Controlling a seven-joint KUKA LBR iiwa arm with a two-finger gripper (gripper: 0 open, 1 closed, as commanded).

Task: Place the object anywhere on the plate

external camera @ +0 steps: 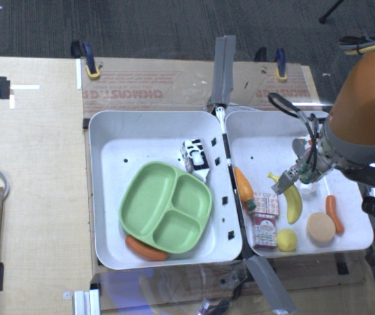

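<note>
Tool (291, 178): hovering low in the right bin (259, 126), just over the top of the banana (293, 203); spread or pressed together, cannot tell at this slant.
Hold: nothing showing between the tips; no claim of a grip.
Likely object: banana, lying in the right bin, directly beneath and slightly toward the near wall from the tool.
Banana axis: running roughly far-to-near, curving a little, stem end up by the tool.
Plate (166, 207): green, three compartments, sitting in the left bin (108, 149), well apart from the tool and across the divider to the view's left.
Coming move, judging: closing across the banana's short width, lifting, then carrying left over the divider.
Risk, judging: slipping off the curved skin, or bumping the box (264, 220) lying just beside the banana.
Count, right bin: one banana, one carrot (243, 184), one box, one lemon (286, 240), one round bun (321, 228), one sausage (333, 214).
Count, left bin: one plate, one black-and-white toy (194, 155), one orange sausage (144, 248) peeking from under the plate's near rim.
Arms: one, reaching in from the view's right.
</note>
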